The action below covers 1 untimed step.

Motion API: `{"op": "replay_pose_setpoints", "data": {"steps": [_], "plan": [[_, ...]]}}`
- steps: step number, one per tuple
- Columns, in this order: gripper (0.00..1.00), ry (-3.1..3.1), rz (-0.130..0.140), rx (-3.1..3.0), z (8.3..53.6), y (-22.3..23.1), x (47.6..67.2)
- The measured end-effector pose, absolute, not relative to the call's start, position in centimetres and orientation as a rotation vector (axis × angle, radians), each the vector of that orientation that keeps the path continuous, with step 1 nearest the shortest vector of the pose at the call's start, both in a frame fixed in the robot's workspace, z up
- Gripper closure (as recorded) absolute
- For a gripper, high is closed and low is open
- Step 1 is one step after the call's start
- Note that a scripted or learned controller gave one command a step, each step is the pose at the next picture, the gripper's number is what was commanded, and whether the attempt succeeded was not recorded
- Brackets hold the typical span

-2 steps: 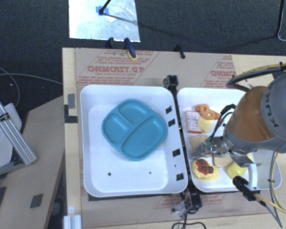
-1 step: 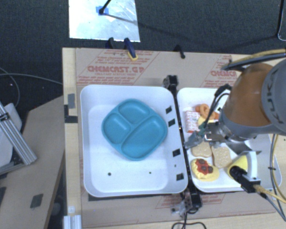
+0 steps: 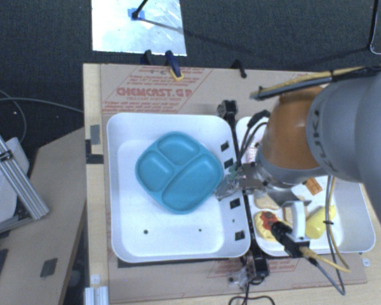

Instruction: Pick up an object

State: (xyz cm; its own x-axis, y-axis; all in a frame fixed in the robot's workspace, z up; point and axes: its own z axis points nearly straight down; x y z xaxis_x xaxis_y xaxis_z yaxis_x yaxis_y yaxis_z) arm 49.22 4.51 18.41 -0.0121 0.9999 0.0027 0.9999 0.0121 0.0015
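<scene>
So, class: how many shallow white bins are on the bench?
2. The left bin holds a blue divided plate. The right bin sits beside it, largely covered by the arm; items inside may be hidden.

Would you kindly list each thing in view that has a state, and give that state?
Blue divided plate: upright, lying flat in the left bin, nothing in its compartments.
Gripper: over the divider between the two bins, at the plate's right edge.
Yellow object: resting in the right bin.
</scene>
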Motion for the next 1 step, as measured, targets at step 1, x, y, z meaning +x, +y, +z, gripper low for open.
{"op": "replay_pose_setpoints", "data": {"steps": [1], "plan": [[1.00, -2.231, -0.005, -2.214, 19.48, 4.06, 49.32]]}}
